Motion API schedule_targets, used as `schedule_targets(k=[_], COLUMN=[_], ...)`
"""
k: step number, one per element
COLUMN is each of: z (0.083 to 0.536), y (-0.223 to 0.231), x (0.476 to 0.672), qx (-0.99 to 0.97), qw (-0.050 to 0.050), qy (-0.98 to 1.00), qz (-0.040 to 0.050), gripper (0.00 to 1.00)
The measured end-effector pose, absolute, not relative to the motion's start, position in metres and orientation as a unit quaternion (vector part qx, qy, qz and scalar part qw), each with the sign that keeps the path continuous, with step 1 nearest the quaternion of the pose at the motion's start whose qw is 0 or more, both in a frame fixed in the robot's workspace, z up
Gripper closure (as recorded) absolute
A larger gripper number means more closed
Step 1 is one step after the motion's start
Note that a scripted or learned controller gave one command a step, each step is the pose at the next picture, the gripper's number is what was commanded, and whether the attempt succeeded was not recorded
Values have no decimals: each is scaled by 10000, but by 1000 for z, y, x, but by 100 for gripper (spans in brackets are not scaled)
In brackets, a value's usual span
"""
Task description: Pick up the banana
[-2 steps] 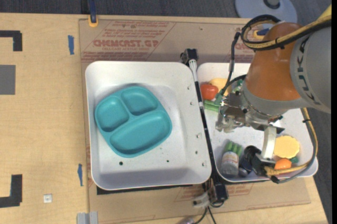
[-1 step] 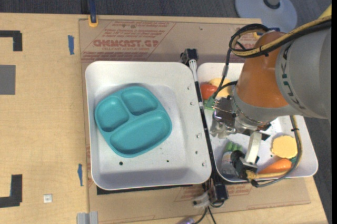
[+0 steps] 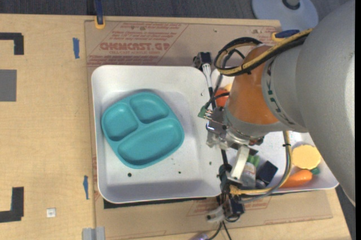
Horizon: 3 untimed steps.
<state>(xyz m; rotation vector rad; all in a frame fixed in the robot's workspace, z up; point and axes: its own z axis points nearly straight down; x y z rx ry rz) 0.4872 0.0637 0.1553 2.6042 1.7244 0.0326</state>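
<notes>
The arm reaches down into the right bin (image 3: 324, 181), low at the frame's right, hunting for the banana (image 3: 305, 156) peeking out yellow beside its wrist; next it must grab it.

A teal sectioned plate (image 3: 142, 129) is seen in the white left bin (image 3: 107, 86), whose floor is dotted with a few small dark specks. The surface (image 3: 45, 120) is coloured light tan, marked with black squares and short blue tape strips. A brown cardboard sheet (image 3: 186, 41) is printed with red lettering. The arm (image 3: 316, 86) is finished in grey, banded in orange above the wrist. A yellow round item (image 3: 307, 156) and an orange carrot-like piece (image 3: 298, 178) are seen in the right bin.
</notes>
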Motion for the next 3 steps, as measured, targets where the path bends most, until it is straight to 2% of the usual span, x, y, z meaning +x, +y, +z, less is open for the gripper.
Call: schedule_targets(k=[2,3], z=[154,217], y=[68,-122], x=[488,480], qx=[8113,7552], qw=[113,11], qy=[5844,6554], qz=[97,0], gripper=[100,100])
